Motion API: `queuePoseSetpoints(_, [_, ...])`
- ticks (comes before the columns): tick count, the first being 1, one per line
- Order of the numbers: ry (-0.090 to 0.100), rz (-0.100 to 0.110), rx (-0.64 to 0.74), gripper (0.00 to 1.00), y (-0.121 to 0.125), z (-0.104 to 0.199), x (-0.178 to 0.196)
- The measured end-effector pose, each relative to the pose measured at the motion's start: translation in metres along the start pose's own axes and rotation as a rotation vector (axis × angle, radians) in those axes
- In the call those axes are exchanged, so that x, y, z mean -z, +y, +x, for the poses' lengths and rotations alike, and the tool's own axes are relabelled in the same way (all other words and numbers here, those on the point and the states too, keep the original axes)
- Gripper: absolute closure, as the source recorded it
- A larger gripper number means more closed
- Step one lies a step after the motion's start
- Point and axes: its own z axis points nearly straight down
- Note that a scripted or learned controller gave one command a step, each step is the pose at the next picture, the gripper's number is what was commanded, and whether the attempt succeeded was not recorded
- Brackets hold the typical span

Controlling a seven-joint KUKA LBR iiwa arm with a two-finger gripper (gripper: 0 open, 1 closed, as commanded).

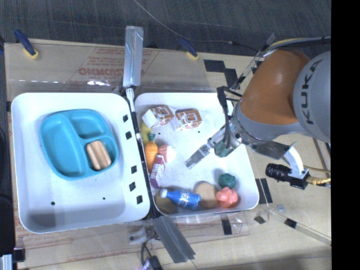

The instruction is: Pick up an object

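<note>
Hovering my gripper over the right bin, jaws' spread not discernible, I judge the pink toy at the near wall, beside the teal piece, light, soft and best pinched across its middle.

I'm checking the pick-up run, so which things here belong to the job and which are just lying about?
For the job:
gripper, over the right bin
carrot
blue bottle
pink toy
two snack packets

Lying about:
blue plate in the left bin
bread roll on that plate
blue clamps on the bench edge
</note>
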Motion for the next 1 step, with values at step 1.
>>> queuePoseSetpoints(1, [0.009,0.009,0.036,0.00,-0.0318,-0.0151,-0.1359])
